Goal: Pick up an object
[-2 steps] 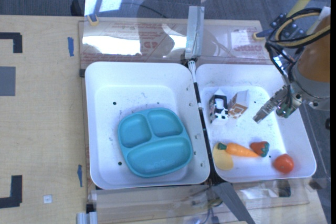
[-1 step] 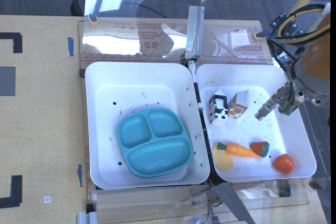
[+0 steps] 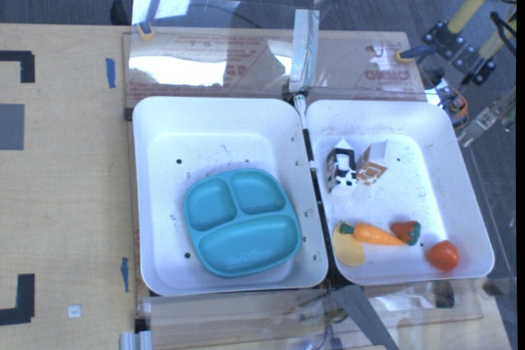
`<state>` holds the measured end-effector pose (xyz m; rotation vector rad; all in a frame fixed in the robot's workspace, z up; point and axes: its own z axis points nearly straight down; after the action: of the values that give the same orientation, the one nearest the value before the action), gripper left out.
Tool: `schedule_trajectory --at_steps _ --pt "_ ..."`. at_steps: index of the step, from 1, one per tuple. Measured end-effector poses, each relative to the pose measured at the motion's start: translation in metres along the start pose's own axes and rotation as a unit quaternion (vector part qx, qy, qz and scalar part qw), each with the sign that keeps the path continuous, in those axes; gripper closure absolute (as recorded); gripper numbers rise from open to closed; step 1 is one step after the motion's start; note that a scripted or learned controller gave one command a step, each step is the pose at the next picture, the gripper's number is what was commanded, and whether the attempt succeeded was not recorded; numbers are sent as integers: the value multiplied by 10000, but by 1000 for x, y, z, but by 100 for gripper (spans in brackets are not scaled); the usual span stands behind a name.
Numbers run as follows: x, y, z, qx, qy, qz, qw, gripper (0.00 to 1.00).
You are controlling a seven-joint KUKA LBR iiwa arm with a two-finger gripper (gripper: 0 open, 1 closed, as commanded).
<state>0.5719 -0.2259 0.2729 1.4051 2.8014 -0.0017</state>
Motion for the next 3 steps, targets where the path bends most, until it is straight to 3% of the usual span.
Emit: schedule_trajectory --at_steps 1,2,3 --pt "61 43 32 12 49 153 9999 100" --pt "42 76 93 -17 -2 -318 9995 100" --pt "22 61 -1 -26 -25 -838 9965 100"
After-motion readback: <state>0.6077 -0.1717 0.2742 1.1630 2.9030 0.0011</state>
